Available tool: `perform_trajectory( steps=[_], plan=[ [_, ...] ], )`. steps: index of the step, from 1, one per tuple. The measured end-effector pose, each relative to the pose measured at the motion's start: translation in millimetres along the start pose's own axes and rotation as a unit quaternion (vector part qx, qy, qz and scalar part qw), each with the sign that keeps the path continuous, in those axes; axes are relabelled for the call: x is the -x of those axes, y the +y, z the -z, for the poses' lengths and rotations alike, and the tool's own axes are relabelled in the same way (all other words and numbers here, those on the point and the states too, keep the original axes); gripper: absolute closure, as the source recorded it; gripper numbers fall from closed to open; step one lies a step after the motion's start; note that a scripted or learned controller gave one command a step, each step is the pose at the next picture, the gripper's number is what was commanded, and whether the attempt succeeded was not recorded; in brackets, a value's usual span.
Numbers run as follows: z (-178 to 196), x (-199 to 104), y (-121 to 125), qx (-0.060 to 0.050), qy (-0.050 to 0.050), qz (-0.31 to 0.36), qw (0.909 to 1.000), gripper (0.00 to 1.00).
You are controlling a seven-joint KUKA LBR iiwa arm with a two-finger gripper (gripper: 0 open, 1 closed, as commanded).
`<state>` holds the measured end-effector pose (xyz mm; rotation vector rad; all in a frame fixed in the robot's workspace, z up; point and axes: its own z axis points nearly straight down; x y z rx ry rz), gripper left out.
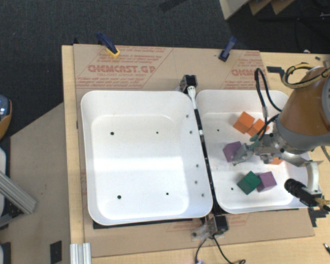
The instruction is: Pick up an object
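The right bin (225,199) holds several small blocks. Two orange blocks (243,122) lie together at the back. A purple block (231,150) sits mid-bin, with a green block (248,182) and a second purple block (267,180) side by side toward the front. My gripper (247,153) is low inside this bin, right beside the mid-bin purple block on its right, touching or nearly touching it. The wrist covers part of an orange piece (275,160) beneath it.
The left bin (93,147) lies next to the right one, with a black divider strip (201,142) between them. Both rest on a cardboard sheet (132,65) held by clamps at the back. A black cable (261,95) loops from the arm over the right bin's rear.
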<state>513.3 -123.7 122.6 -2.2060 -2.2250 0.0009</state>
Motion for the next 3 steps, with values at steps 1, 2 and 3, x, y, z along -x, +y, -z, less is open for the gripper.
perform_trajectory(
  steps=[1,2,3],
  plan=[
    [-40,-30,62,0.005,-0.003,-0.002,1.0000,0.00],
    [-27,-27,60,0.005,-0.003,-0.004,1.0000,1.00],
    [91,-96,38,0.008,-0.002,0.000,1.0000,1.00]
  ],
)
